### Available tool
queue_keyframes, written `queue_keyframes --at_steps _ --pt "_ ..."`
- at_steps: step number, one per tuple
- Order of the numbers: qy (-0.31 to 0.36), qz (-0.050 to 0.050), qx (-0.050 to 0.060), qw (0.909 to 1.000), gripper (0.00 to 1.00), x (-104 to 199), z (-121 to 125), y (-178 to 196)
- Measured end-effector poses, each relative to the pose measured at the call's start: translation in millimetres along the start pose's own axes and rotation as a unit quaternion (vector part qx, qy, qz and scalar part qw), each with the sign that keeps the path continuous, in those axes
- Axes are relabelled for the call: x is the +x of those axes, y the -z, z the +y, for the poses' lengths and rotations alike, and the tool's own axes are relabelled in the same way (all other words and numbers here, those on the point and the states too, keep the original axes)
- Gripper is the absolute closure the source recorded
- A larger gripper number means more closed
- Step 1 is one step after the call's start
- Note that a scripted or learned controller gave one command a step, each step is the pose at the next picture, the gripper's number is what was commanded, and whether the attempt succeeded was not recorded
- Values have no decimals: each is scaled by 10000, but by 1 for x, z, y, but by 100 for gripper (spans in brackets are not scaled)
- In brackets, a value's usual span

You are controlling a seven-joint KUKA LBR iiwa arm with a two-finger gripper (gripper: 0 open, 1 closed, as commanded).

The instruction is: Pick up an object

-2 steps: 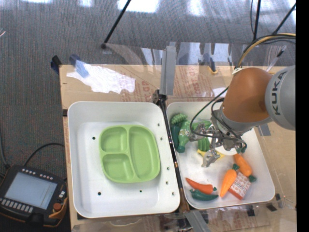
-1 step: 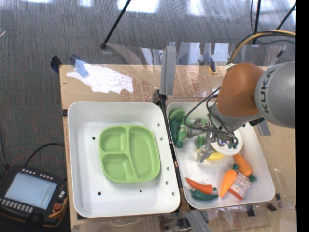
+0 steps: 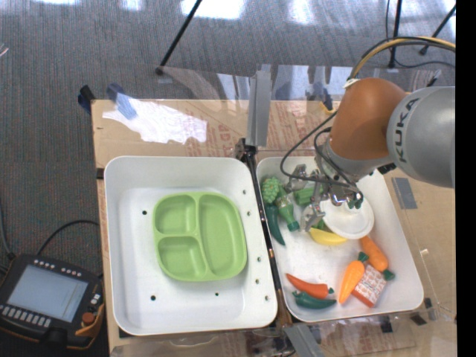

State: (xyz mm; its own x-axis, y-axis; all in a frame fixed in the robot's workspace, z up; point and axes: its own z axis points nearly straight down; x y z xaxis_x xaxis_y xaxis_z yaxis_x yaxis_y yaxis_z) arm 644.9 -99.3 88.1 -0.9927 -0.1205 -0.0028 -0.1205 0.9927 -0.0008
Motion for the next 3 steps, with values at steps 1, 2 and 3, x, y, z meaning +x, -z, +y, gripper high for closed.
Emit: queue_keyframes --at_steps 1,2,3 --pt "-4 2 -7 10000 0 22 -12 1" --pt "0 -22 -7 10000 100 21 -11 12" --pt "-1551 -4 -7 9879 100 3 -24 0"
